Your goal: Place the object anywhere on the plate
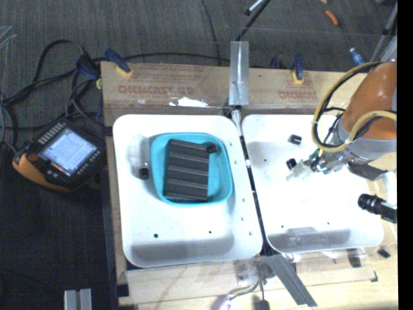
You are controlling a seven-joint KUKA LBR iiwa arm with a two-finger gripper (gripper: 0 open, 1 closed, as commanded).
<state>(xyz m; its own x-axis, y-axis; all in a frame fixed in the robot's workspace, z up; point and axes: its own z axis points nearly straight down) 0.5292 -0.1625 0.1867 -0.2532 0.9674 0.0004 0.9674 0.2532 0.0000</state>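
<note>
Camera view has my claw (301,165) low over the right bin (322,237), and I cannot tell whether it grips anything. A small dark object (295,138) lies on that bin's floor just beyond it. The blue plate (222,176) sits in the left bin (181,244), already carrying a dark ribbed block (187,170). My worry: little bare plate remains, so a drop could bounce off. Both bins rest on a wooden bench (193,89) above dark carpet (97,18), cables trailing nearby.
</note>
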